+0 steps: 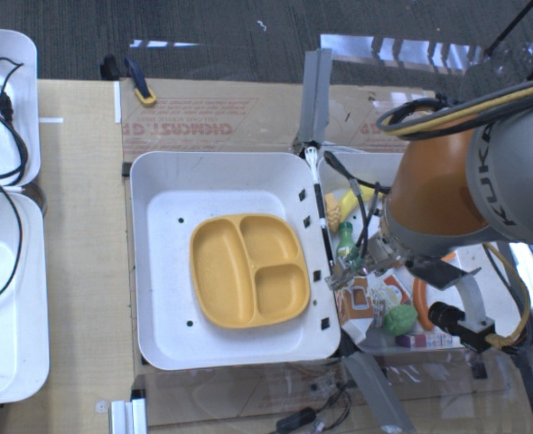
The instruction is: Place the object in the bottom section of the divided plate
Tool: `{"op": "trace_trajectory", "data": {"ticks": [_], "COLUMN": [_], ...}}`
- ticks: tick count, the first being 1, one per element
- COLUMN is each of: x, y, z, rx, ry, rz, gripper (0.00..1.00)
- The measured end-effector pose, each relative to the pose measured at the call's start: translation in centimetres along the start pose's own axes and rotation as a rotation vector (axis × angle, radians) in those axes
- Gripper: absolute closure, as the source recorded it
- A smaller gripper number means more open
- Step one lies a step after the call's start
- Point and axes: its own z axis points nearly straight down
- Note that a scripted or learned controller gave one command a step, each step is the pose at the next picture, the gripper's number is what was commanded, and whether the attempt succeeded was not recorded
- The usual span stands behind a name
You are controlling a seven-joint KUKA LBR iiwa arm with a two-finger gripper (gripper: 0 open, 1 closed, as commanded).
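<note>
A yellow divided plate (248, 269) lies in the middle of the left white bin (158, 242), with one long section on its left and two smaller ones on its right; nothing lies in any of them. My gripper (353, 266) is down in the right bin, just past the wall between the bins, among the loose items. The grey and orange wrist hides most of it. Close by it are a green bottle (346, 240) and a yellow corn cob (336, 209).
The right bin also holds a green round toy (399, 319), an orange ring (419, 293), a printed packet (360, 299) and a small pink box (426, 340). The arm's body covers much of that bin. White trays with black cables (0, 134) stand at the far left.
</note>
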Motion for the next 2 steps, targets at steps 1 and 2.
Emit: {"op": "trace_trajectory", "data": {"ticks": [1, 2], "x": [3.3, 11.1], "y": [9.5, 13.9], "z": [0.0, -5.1], "rx": [0.001, -0.001], "ry": [-0.001, -0.003], "rz": [-0.023, -0.21], "gripper": [1.0, 1.0]}}
